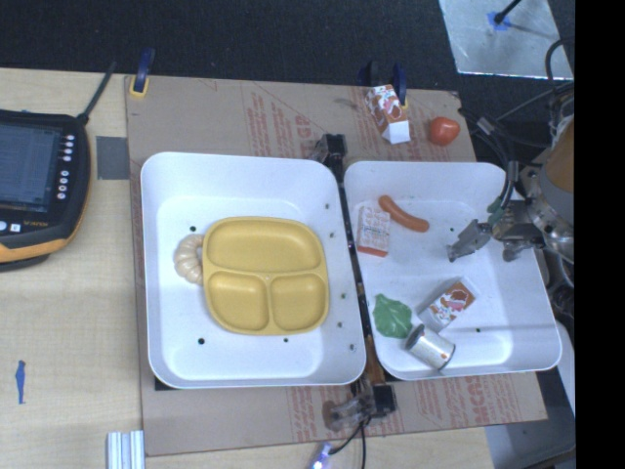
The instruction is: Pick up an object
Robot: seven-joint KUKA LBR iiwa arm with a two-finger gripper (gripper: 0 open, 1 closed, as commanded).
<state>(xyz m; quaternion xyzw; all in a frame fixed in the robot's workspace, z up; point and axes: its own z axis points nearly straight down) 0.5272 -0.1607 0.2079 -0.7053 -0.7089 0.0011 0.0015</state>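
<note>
My gripper (491, 244) hangs over the right side of the right bin (518, 355), its two fingers spread open with nothing between them. In that bin lie a sausage (403, 214), a red-and-white packet (373, 231), a green leaf-shaped piece (392, 316), a small carton (449, 304) and a silver can (430, 347) on its side. The gripper is to the right of the sausage and above the carton, touching none of them.
The left bin (166, 262) holds a yellow divided tray (265, 274) with a beige pastry (187, 258) at its left edge. Behind the bins on the cardboard sit a small juice box (388, 111) and a tomato (443, 130). A teach pendant (39, 184) lies far left.
</note>
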